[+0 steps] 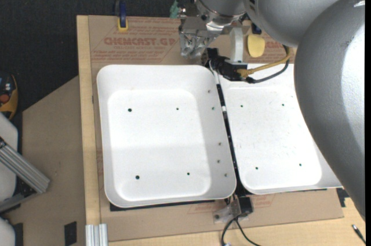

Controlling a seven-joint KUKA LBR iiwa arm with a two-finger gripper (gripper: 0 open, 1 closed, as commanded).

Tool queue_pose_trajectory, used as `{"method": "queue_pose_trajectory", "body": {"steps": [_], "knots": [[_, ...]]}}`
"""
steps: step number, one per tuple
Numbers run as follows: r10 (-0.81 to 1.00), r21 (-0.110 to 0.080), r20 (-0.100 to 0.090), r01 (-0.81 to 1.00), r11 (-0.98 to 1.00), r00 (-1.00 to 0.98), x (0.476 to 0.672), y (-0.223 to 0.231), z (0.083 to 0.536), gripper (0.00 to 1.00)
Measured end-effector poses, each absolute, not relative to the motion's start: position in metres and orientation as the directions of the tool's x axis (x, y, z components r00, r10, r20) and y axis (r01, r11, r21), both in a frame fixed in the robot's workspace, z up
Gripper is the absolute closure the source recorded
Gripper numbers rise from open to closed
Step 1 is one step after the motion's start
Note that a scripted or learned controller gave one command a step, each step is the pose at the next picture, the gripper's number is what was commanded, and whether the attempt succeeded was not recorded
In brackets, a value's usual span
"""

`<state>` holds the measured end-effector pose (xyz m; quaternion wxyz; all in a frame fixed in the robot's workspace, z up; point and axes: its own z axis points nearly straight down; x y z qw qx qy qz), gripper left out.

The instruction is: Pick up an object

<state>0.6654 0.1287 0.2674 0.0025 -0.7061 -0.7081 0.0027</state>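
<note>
My gripper (193,44) hangs over the brown board just beyond the far right corner of the left white bin (110,123). The grey arm with its orange band comes down over it from the top right and hides the far part of the right white bin (272,169). A pale yellow rounded thing (255,46) shows beside the wrist, near the right bin's far edge. I cannot tell whether it lies in the bin. I see nothing held under the gripper.
The two bins sit side by side on a brown board (145,39) with red print. A blue and yellow clamp (122,15) grips the board's far edge. An aluminium rail (23,169) lies off the bench at left.
</note>
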Motion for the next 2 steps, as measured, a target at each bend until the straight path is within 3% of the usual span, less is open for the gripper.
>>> {"method": "queue_pose_trajectory", "body": {"steps": [1,2], "knots": [[1.0,0.007,-0.006,1.0,-0.011,0.012,0.667,0.008,0.303,1.0],[1.0,0.006,-0.001,1.0,-0.001,0.001,0.649,0.007,0.331,1.0]]}}
